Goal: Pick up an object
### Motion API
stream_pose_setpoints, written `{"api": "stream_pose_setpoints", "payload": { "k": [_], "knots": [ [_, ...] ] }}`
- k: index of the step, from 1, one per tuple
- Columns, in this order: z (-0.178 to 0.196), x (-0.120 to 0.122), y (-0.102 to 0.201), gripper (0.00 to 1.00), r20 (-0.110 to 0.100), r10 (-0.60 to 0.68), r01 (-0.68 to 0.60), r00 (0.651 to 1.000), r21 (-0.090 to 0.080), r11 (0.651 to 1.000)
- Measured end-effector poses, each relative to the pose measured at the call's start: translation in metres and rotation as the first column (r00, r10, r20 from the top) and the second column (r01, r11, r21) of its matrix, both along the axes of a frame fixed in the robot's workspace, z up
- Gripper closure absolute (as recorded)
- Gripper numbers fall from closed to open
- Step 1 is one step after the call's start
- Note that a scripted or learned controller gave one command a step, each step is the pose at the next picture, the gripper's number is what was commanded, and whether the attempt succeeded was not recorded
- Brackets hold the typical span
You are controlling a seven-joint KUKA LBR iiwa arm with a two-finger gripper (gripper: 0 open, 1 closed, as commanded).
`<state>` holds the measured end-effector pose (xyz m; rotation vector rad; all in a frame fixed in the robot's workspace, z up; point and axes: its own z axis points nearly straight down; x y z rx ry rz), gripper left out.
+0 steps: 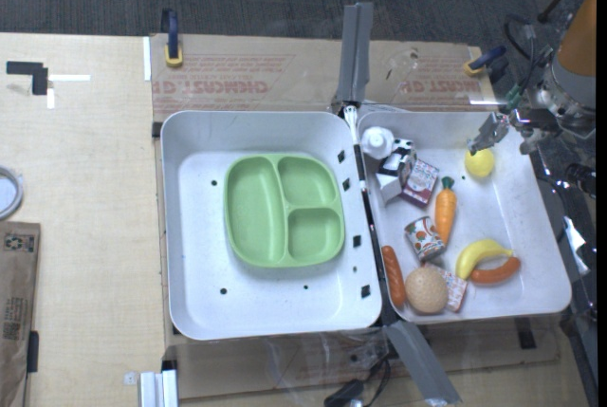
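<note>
Your surface [76,158] carries two white bins: the left bin [190,234] holds a green divided plate [283,209]; the right bin [531,234] holds toy food. Your end effector [491,132] sits just above the lemon [481,163]; its grip state cannot be told.

smooth matt green plastic tray [284,209] in glossy white plastic bin [190,291].

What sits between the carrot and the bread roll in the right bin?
In the camera view, a small printed can lies between the carrot and the bread roll, close below the carrot's tip.
</note>
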<state>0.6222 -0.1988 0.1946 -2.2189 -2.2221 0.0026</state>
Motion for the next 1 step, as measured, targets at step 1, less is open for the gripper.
{"api": "stream_pose_setpoints", "payload": {
  "k": [1],
  "knots": [
    [-0.0984,-0.0121,0.0417,0.00,0.007,-0.143,0.143,0.990,-0.001,0.990]
  ]
}}
